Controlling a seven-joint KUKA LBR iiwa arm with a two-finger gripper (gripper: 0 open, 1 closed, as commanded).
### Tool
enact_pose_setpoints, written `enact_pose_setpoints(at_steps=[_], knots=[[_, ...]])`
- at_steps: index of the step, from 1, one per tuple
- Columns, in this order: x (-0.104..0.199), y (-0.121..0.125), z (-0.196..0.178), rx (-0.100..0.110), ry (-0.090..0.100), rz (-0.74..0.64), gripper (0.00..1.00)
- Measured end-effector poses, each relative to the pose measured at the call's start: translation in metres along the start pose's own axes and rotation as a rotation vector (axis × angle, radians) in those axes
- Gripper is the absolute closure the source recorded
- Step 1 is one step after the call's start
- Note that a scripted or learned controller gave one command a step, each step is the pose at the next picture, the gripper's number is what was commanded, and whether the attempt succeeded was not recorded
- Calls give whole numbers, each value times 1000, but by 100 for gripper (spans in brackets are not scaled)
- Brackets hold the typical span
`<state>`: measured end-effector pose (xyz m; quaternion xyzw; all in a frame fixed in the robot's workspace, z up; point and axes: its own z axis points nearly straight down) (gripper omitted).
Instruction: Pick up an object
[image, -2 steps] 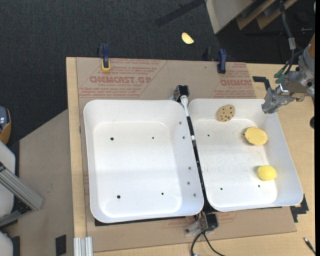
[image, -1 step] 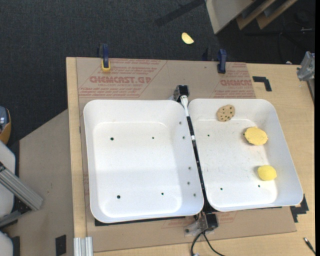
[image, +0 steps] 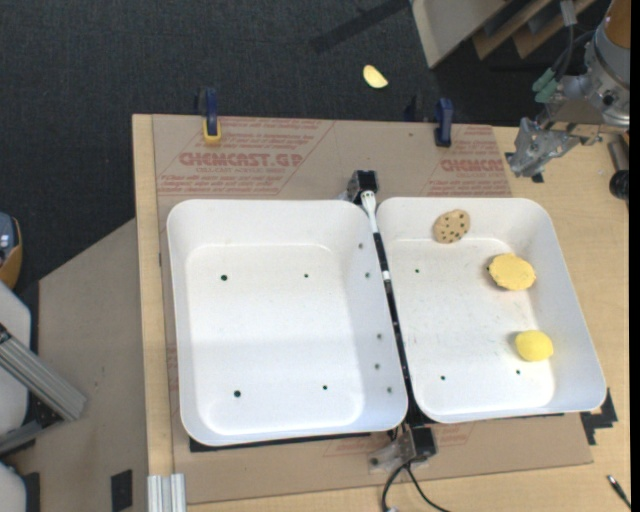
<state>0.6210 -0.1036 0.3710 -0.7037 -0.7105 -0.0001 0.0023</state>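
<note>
Three small items lie in the right bin (image: 570, 300). A tan cookie with dark chips (image: 451, 226) rests near the bin's far wall. A flat yellow disc (image: 511, 272) lies to its right and nearer me. A rounder yellow lump (image: 535, 346) sits closer to the front right corner. My gripper (image: 527, 163) hangs above the bench beyond the right bin's far right corner, well clear of all three items. It is open, with nothing between its fingers.
The left bin (image: 190, 300) lies beside the right one, and a black strip (image: 380, 270) runs between them. Blue clamps (image: 210, 105) (image: 443, 120) hold the brown board at its far edge. A small yellow piece (image: 375, 76) lies on the dark floor beyond.
</note>
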Motion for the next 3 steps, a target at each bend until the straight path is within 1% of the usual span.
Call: enact_pose_setpoints(at_steps=[1, 2, 3], knots=[[41, -45, 24, 2, -1, 6, 100], [93, -104, 33, 2, -1, 5, 100], [16, -104, 21, -6, -7, 17, 100]])
